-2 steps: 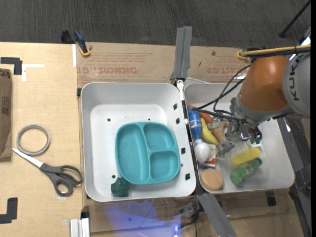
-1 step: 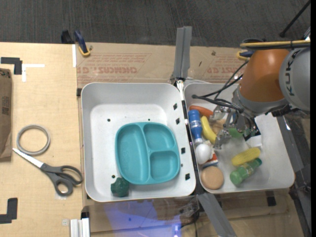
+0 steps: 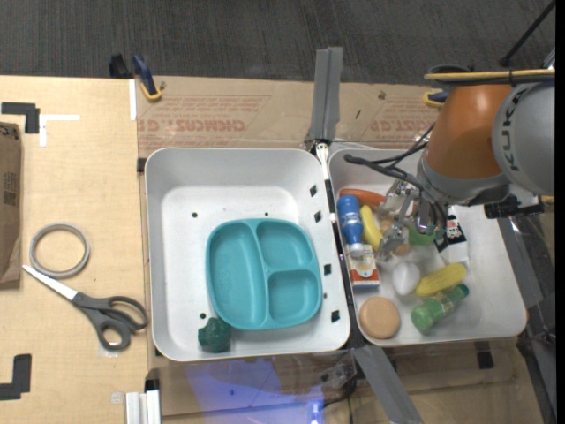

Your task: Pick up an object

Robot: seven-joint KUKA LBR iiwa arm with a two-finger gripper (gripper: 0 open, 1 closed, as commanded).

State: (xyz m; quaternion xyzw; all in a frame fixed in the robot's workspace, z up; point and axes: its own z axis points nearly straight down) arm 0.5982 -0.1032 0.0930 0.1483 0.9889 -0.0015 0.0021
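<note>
At far left, grey-handled scissors and a tape roll lie on the bench. The left white bin holds a teal divided plate and a small dark green lump. The right white bin holds a blue bottle, yellow corn cob, green bottle and round tan disc, crowded together. The metal gripper hangs above them; grip unclear.

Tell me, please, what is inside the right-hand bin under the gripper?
The right bin holds a blue bottle, a yellow corn cob, a green bottle, a tan round piece and a white ball. The gripper covers whatever lies beneath it.

Robot lab — bench, white bins
</note>
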